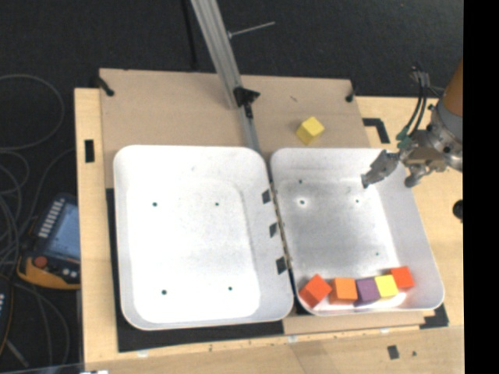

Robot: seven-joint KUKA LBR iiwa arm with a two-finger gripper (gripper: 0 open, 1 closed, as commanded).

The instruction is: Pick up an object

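Blocks [357, 288] (five, bin's near edge) lie well below gripper [396, 171].

Five blocks [358, 288] along bin's near wall

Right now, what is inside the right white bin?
Along the near wall of the right bin lies a row of five blocks: red-orange, orange, purple, yellow, red-orange. Nothing covers them.

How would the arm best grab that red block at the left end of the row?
Probably from straight above, pinching the small red cube across its free far and near faces. An orange cube sits close on its right, and the white bin's wall crowds its left.
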